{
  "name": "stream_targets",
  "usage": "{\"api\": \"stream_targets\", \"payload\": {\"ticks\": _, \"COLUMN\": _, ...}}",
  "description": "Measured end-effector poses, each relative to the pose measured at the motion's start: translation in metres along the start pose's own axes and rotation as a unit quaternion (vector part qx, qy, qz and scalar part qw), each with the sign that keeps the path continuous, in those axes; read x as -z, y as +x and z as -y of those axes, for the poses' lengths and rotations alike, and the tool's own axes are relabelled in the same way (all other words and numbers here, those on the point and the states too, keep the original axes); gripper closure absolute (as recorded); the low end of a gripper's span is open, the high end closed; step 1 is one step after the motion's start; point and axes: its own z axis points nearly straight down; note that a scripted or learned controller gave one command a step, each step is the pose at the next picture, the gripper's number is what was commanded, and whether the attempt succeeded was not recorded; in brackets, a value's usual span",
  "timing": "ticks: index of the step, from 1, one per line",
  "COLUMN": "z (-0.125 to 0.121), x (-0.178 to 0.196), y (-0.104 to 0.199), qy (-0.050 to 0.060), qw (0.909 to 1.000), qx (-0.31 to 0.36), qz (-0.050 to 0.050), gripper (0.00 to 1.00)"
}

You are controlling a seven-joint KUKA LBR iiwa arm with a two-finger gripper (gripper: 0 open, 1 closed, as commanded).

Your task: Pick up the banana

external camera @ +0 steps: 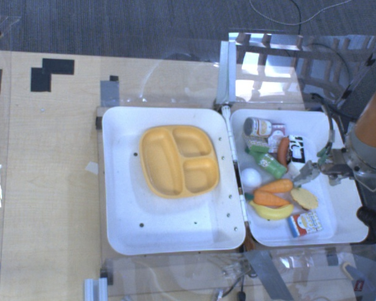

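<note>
The yellow banana (272, 211) lies on its side near the front of the right bin (348, 227), just below two orange carrots (274, 193). My gripper (304, 174) hovers over the middle of that bin, up and to the right of the banana and apart from it. It sits just above a pale yellow, potato-like piece (304, 199). Nothing can be seen held in it. The arm comes in from the right edge.
The right bin also holds a can (260, 128), a green bottle (269, 163), a red sausage (283, 149), a black-and-white box (296, 149), a white ball (251, 178) and a small carton (306, 223). A yellow divided plate (178, 160) lies in the left bin (122, 231).
</note>
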Motion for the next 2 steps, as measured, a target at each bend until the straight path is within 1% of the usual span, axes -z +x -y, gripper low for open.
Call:
{"api": "stream_targets", "payload": {"ticks": 1, "z": -0.028, "x": 0.094, "y": -0.067, "qy": -0.002, "qw": 0.9974, "qx": 0.072, "qz": 0.001, "gripper": 0.0}}
{"api": "stream_targets", "payload": {"ticks": 2, "z": 0.004, "x": -0.058, "y": 0.007, "qy": 0.0, "qw": 0.9975, "qx": 0.07, "qz": 0.0, "gripper": 0.0}}
